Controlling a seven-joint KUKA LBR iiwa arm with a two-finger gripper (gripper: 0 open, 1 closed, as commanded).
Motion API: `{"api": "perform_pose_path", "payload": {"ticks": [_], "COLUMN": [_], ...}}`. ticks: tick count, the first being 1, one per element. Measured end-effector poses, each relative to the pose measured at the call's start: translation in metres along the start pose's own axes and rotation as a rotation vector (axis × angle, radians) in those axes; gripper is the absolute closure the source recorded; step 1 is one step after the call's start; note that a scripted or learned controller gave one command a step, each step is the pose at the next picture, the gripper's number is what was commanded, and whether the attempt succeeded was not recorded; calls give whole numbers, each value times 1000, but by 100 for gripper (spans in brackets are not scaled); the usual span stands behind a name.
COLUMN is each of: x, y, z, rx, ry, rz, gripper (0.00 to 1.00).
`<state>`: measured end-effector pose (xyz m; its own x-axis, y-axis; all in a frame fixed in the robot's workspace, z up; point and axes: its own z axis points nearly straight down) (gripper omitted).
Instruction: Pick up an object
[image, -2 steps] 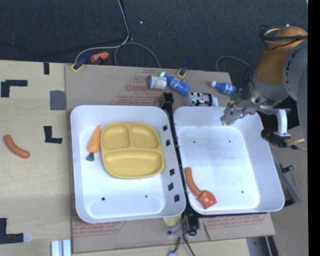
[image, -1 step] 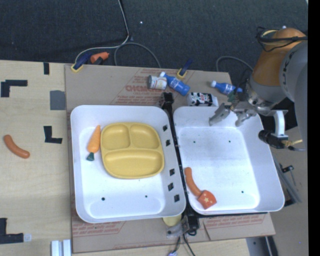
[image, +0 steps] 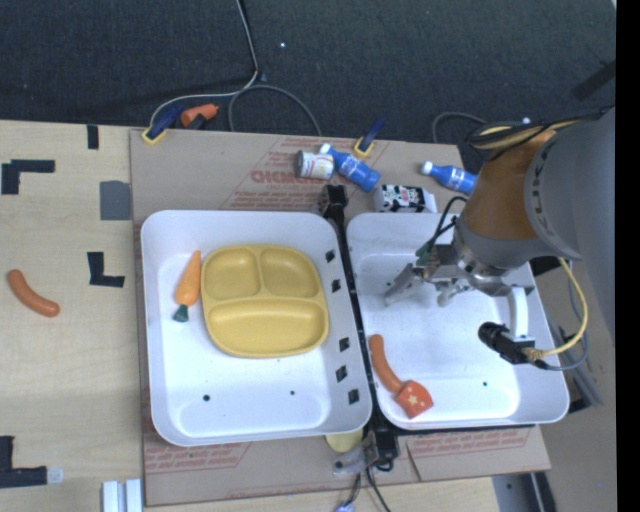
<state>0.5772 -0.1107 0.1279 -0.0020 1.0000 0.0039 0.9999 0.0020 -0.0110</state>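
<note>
Gripper (image: 425, 280) looks spread and empty, I think; should drop straight onto the sausage (image: 381, 363) below-left of it.

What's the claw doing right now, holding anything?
Claw: over the right bin, nothing visibly held; open or shut cannot be told.

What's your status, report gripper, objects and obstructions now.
Gripper over right white bin, nothing between fingers. Orange sausage-shaped toy and orange-red block lie near bin's front. Nothing between gripper and them.
</note>
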Motion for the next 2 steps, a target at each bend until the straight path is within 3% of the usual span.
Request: {"api": "perform_pose_path", "payload": {"ticks": [1,2], "x": [82,63], "y": [-42,-51], "z": [-58,-55], "rx": [-12,-8], "ry": [0,-4], "rz": [-7,2], "gripper": [0,0]}}
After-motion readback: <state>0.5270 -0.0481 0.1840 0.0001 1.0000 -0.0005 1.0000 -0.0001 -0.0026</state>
